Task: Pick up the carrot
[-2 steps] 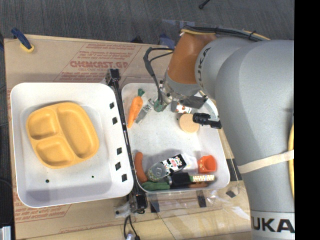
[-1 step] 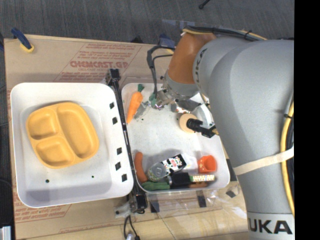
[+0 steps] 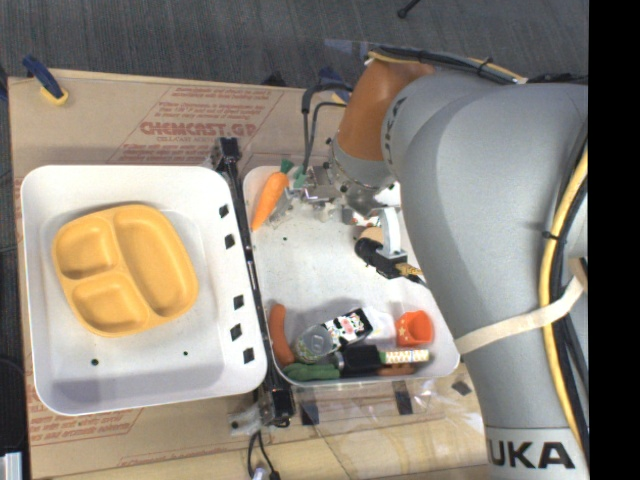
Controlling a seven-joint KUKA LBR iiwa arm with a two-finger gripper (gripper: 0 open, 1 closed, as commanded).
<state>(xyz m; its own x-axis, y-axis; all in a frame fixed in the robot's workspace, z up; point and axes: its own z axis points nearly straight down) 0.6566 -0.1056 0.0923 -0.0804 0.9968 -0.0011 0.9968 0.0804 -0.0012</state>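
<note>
The carrot (image 3: 266, 199), orange with a green top, lies slanted in the far left corner of the right bin (image 3: 310, 268), against the bin's wall. My gripper (image 3: 303, 190) hangs low over that same corner, just to the right of the carrot's leafy end. Nothing can be seen held in it, and the wrist and grey arm hide much of it from above.
A yellow divided plate (image 3: 124, 266) lies in the left bin (image 3: 140, 383). Along the right bin's near edge sit a reddish-orange stick (image 3: 278, 333), a silver round thing (image 3: 317, 342), a green item (image 3: 310, 371), a black-and-white packet (image 3: 350, 323), a dark tube (image 3: 375, 358) and an orange cup (image 3: 414, 327).
</note>
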